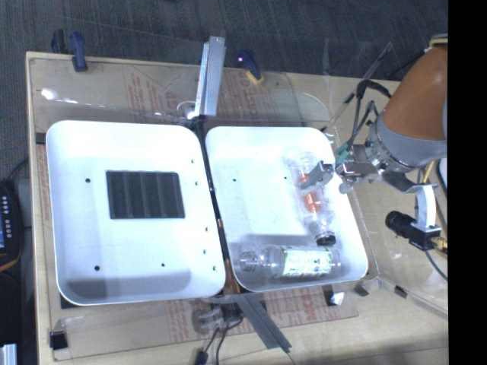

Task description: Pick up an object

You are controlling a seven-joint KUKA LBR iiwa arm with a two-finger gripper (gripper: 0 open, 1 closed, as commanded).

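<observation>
A clear plastic bottle with an orange label (pixel 310 196) lies along the right side of the right bin (pixel 251 204), its black cap toward the front. A second clear bottle with a green and white label (pixel 293 263) lies across that bin's front edge. My gripper (pixel 335 169) sits low at the right bin's right rim, right beside the upper end of the orange-label bottle. The grey arm with its orange band (pixel 415 109) reaches in from the right behind it.
The left bin (pixel 84 257) holds a dark ribbed rectangular pad (pixel 144 195). A metal bar (pixel 209 78) stands up behind the gap between the bins. Blue clamps (pixel 77 50) grip the bench's back edge. Cables and a black fitting (pixel 407 226) hang beside the arm.
</observation>
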